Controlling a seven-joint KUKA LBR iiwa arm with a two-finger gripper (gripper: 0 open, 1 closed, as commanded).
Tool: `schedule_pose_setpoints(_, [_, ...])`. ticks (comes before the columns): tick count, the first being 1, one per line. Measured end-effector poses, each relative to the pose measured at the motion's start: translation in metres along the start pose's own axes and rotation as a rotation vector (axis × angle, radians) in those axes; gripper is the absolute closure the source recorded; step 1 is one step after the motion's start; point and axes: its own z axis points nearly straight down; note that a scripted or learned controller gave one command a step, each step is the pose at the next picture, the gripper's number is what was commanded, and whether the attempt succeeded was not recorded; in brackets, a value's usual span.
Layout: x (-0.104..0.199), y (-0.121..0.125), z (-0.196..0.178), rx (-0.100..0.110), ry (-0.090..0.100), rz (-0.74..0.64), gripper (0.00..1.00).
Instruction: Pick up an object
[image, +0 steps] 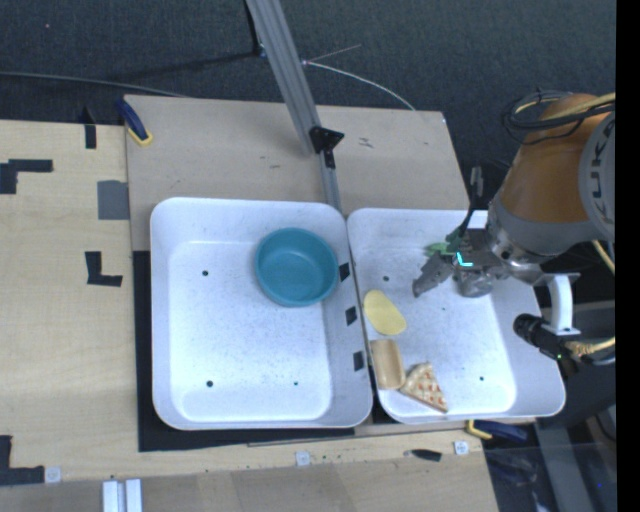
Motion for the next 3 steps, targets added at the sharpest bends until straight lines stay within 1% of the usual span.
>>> schedule_pose_setpoints(1, [0.000, 0.000, 0.000, -0.001, 0.000, 0.000, 0.00])
schedule_pose_setpoints(2, [0.001, -0.010, 0.059, 0.005, 0.000, 0.001, 0.00])
schedule_pose_setpoints(3, [0.007, -0.008, 0.105, 0.005, 0.000, 0.001, 0.00])
